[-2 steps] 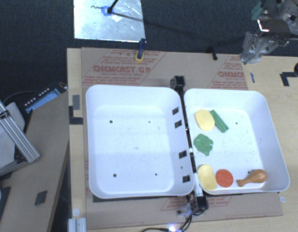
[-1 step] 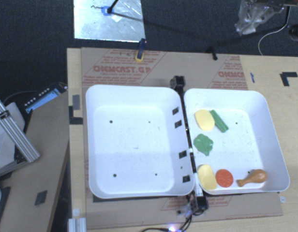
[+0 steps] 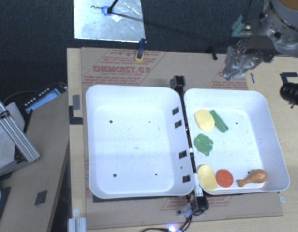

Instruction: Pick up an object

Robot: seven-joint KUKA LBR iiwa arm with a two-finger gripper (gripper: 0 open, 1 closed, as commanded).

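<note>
We see the right bin (image 3: 265,105) holding six toy foods, among them a green leafy piece (image 3: 203,144) and red disc (image 3: 224,178). Our gripper (image 3: 234,70) hangs above the bin's far rim, well apart from them; jaw state unclear.

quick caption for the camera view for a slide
Gripper poised above the right bin of toy food; left bin beside it.

Printed in red on the brown cardboard sheet (image 3: 154,66) under the two bins, near its far edge: "CHEMCAST GP", upside down. More red print along that edge and the near edge, too small to read.
</note>
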